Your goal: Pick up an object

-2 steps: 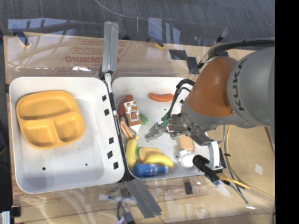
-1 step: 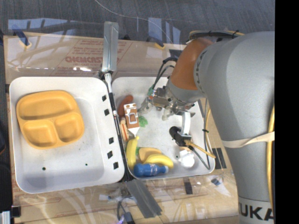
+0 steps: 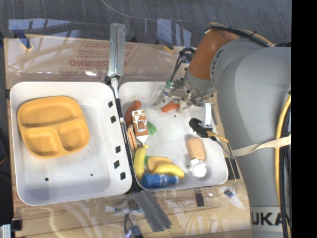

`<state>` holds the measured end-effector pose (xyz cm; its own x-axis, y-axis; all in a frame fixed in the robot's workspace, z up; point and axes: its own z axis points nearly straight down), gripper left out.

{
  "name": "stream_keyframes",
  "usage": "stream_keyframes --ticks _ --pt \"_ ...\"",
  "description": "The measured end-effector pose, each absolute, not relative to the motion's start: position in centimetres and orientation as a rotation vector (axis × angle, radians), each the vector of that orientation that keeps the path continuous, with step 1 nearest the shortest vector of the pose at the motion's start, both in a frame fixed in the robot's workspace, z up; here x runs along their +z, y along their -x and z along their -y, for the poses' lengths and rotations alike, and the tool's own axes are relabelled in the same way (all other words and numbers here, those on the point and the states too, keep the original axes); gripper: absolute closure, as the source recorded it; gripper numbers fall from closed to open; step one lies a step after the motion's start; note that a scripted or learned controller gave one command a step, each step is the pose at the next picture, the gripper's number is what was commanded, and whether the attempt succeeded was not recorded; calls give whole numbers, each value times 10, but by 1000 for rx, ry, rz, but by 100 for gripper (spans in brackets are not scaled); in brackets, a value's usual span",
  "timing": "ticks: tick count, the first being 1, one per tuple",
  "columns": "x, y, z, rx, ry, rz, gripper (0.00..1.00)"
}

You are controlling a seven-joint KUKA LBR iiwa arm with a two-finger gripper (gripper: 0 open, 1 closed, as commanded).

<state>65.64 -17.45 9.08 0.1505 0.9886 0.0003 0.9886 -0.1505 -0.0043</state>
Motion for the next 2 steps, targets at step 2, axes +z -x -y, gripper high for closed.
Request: stream_keyframes --ticks 2 --pt "199 -650 121 -10 2272 2180 100"
